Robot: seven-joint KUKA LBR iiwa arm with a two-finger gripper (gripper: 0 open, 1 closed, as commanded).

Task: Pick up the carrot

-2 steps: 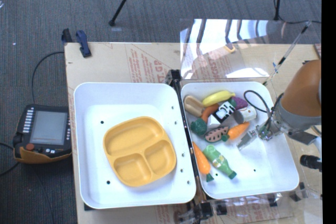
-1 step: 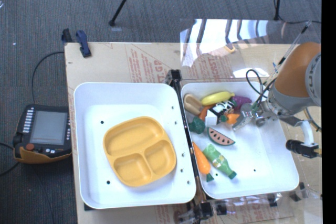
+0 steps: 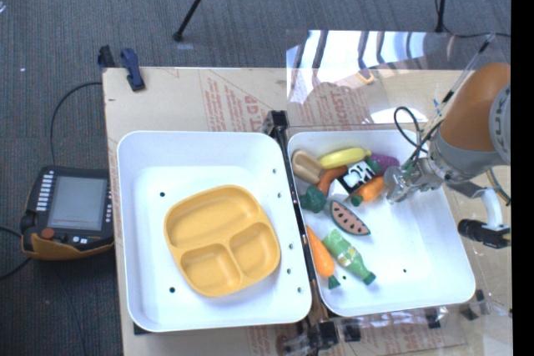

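An orange carrot (image 3: 319,255) with a green tip lies by the left wall of the right bin (image 3: 417,263), pointing toward the front. My gripper (image 3: 397,184) hangs low in the back right part of that bin, well away from this carrot. Just to its left lies a smaller orange piece (image 3: 372,188) with a green end, close to the gripper or touching it; I cannot tell which. Nothing shows as held.
The right bin also holds a banana (image 3: 342,156), a brown roll (image 3: 305,167), a black-and-white piece (image 3: 360,175), a watermelon slice (image 3: 349,217) and a green bottle (image 3: 351,257). A yellow divided plate (image 3: 221,239) lies in the left bin (image 3: 142,179).
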